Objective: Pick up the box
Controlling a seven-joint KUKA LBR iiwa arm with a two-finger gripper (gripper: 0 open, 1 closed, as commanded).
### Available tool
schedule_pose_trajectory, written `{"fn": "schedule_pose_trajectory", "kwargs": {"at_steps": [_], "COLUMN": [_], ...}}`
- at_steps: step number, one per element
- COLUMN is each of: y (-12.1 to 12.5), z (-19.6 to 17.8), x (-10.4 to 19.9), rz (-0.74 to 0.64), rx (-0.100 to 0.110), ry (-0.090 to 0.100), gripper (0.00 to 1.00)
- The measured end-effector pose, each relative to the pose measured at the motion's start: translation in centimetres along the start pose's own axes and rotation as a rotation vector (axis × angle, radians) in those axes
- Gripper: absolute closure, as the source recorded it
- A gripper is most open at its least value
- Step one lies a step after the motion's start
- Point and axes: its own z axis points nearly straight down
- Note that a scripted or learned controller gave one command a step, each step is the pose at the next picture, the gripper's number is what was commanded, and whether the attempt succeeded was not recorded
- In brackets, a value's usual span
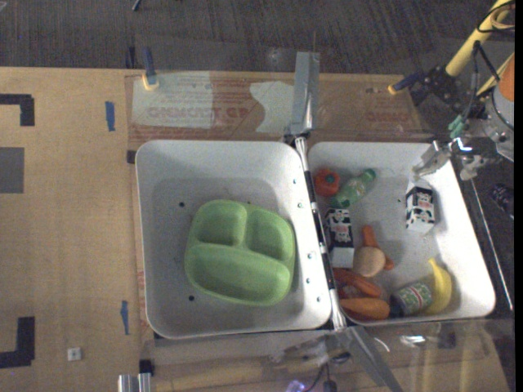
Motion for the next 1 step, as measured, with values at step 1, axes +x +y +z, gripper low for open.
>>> {"fn": "schedule_pose_trajectory", "kwargs": {"at_steps": [1], "y": [3.0], "z": [11.88], "x": [7.47], "rz": [-0.161], "rx": [0.001], "ry": [0.0], "gripper": [0.0]}}
